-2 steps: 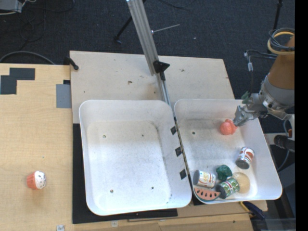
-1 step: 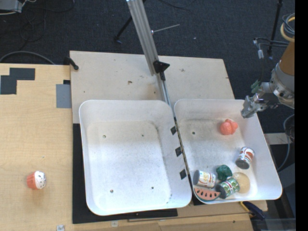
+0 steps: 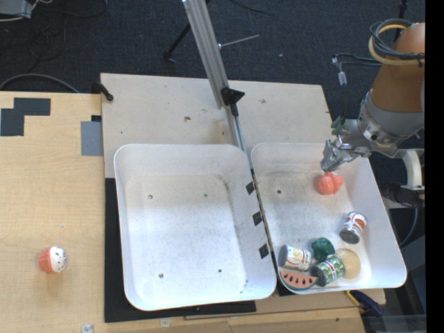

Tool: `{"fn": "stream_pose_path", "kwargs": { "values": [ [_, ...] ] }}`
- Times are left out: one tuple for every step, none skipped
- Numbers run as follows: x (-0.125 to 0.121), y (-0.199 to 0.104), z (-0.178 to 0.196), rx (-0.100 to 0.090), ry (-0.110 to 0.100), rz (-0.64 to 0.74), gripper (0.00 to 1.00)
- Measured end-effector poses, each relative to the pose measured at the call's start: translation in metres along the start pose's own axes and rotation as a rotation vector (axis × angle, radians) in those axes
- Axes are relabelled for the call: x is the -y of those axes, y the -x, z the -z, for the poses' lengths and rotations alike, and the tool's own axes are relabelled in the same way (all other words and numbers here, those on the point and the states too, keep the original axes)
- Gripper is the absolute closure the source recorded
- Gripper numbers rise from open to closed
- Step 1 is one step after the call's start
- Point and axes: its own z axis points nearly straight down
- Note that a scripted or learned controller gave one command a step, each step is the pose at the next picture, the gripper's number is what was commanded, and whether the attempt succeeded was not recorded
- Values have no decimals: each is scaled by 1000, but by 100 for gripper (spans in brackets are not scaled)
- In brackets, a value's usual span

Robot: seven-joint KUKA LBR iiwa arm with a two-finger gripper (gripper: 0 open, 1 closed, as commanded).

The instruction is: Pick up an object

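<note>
My claw [image 3: 333, 159] hangs over the upper part of the right bin [image 3: 388, 217], with the grey arm [image 3: 392, 96] coming in from the right. From this slant I cannot tell whether it is spread or closed, and nothing is visibly in its grasp.

What the next move turns on is the small orange-red ball [image 3: 329, 183], which lies on the bin floor just below the claw tip in this view, a touch toward the near edge. It looks roundish, so I judge no long axis needs matching; a short drop, shifted slightly toward me, should do it.

Further out, the rest of the right bin's contents crowd its near corner: a red-and-white can [image 3: 353, 227] on its side, a dark green lump [image 3: 322, 247], a labelled can [image 3: 296, 257], a green can [image 3: 330, 269], a pale round piece [image 3: 349, 263] and a watermelon slice [image 3: 298, 280]. All sit well apart from the ball.

The left bin [image 3: 139, 161] shows bare speckled floor. On the desk [image 3: 41, 186] at far left lies a small red-and-white toy [image 3: 53, 260].
</note>
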Motion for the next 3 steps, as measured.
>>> {"fn": "stream_pose_path", "kwargs": {
  "values": [
    [11, -48, 2, 0, 0, -1, 100],
    [12, -106, -13, 0, -2, 0, 100],
    [18, -167, -15, 0, -2, 0, 100]
  ]
}}
